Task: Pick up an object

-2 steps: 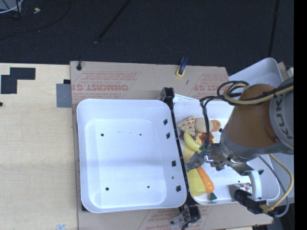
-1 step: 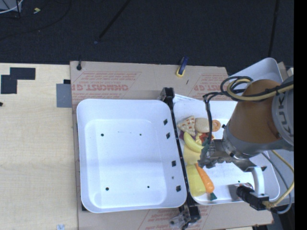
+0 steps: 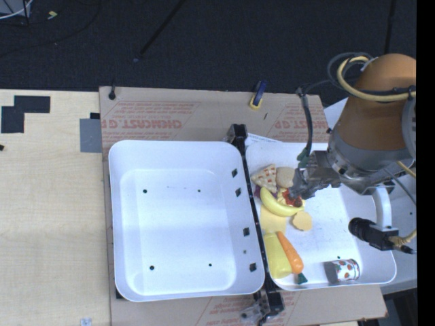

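My gripper reaches down into the left part of the right bin, right over a cluster of toy foods. Its tip sits on a small red piece that lies on top of a yellow banana. A tan pizza-like slice and a beige lump lie just behind the banana. A pale yellow round piece lies to the banana's right. A yellow bottle shape and an orange carrot lie nearer the front. A small can rests at the front right.
The left bin stands beside the right one, with a black divider between them. Both sit on a cardboard sheet. The arm's grey body and orange band hang over the right bin's far right side.
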